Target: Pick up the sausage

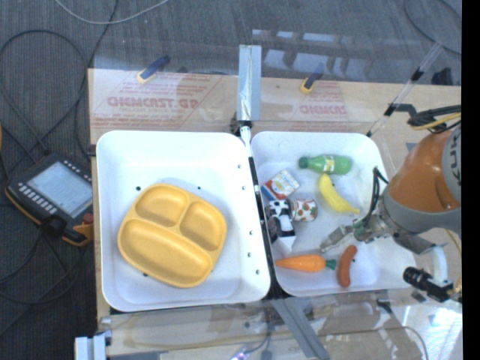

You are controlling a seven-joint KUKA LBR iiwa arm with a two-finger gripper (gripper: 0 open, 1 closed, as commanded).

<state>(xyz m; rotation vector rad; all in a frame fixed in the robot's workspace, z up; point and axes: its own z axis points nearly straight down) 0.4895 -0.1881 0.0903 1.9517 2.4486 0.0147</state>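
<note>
The sausage (346,265) lies in the right bin (367,145) near its front edge, its left end just beside the carrot (304,262)'s green tip, and the gripper (339,238) hangs close above it, not yet on it. It looks a light, smooth toy, likely hard plastic and a bit slippery; the best hold is probably across its narrow middle, away from the carrot. Whether the fingers are spread or pressed together cannot be told: they read as one grey blur against the white bin. The arm (427,182) covers the bin's right wall.
</note>
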